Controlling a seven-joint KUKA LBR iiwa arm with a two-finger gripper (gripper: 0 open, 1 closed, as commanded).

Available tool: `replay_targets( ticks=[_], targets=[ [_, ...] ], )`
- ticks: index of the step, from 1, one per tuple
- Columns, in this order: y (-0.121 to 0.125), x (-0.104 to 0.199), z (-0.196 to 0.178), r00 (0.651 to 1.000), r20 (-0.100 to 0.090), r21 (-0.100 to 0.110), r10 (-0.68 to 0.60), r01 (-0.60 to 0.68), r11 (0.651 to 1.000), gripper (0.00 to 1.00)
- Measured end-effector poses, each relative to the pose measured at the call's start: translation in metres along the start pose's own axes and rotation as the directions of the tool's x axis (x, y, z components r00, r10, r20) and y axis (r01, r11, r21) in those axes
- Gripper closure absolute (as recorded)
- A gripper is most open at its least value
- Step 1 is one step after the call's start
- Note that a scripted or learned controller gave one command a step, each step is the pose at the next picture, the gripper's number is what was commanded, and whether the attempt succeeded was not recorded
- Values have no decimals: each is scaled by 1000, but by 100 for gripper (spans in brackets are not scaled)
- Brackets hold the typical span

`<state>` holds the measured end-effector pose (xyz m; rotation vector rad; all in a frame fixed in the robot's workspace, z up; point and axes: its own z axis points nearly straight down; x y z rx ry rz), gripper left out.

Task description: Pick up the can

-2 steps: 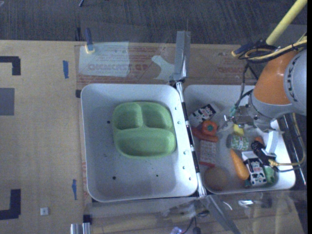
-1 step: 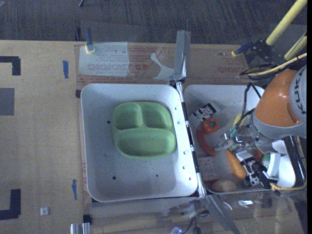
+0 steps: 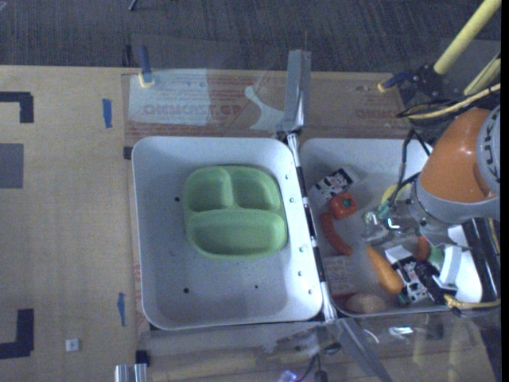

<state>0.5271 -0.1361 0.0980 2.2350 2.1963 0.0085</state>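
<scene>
Can point(image 3: 460, 267) (white, beneath the arm point(image 3: 453, 169)) lies in the right bin point(image 3: 358, 146).

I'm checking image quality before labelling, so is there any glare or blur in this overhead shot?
Camera view: glare whitens the clear plastic sheet behind the bins; the green divided plastic tray is evenly lit and fairly sharp; small items beside the orange carrot-shaped toy look soft and blurred.

Arm point(image 3: 457, 173) low, wrist pointing down
</scene>
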Motion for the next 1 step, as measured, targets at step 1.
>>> replay_targets(
  ticks=[1],
  targets=[
    [-4, 71, -111, 996, -1, 10, 95, -95, 995, 100]
  ],
)
